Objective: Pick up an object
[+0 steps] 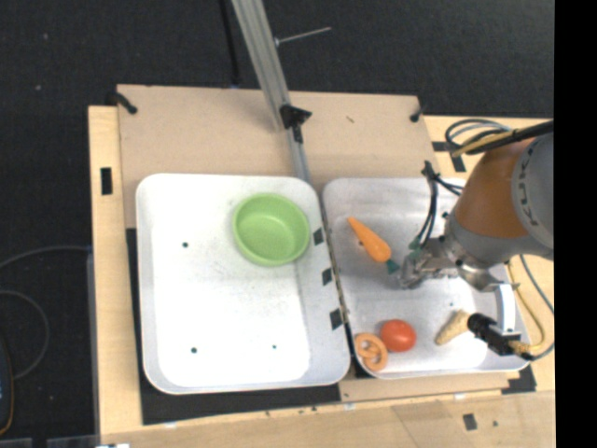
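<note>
I see the two-finger gripper [408,273] low in the right white bin [373,194], just beside the orange plastic carrot [370,239]; I cannot tell its state.

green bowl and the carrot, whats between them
In the camera view, between the green bowl and the carrot lie bare white floor of the left bin and the two bins' adjoining rims. No loose object sits there.

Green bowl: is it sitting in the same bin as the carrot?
No, the green bowl lies in the left bin, while the carrot lies in the right bin.
</note>
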Tool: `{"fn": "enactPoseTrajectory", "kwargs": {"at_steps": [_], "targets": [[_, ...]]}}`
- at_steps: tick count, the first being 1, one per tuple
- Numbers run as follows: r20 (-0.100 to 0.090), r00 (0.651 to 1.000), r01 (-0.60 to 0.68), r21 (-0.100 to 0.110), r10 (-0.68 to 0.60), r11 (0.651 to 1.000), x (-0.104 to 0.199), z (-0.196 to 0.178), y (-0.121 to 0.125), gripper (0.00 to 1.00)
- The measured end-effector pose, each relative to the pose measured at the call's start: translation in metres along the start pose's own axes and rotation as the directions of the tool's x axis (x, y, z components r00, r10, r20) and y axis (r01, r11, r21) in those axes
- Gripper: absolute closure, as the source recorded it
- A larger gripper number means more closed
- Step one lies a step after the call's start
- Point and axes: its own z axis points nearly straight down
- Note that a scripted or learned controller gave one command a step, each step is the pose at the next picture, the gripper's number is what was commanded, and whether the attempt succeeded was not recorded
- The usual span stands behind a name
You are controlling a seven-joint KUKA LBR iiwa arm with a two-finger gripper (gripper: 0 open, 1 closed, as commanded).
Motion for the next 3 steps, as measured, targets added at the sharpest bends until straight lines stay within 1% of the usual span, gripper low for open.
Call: {"fn": "enactPoseTrajectory", "kwargs": {"at_steps": [1, 2, 3], "targets": [[0.000, 1.000, 0.001, -0.001, -0.001, 1.000, -0.001, -0.047, -0.005, 1.00], [0.000, 1.000, 0.010, -0.003, -0.010, 1.000, 0.003, -0.101, -0.012, 1.00], [-0.001, 1.000, 0.010, 0.001, -0.010, 1.000, 0.002, -0.111, -0.011, 1.00]]}}
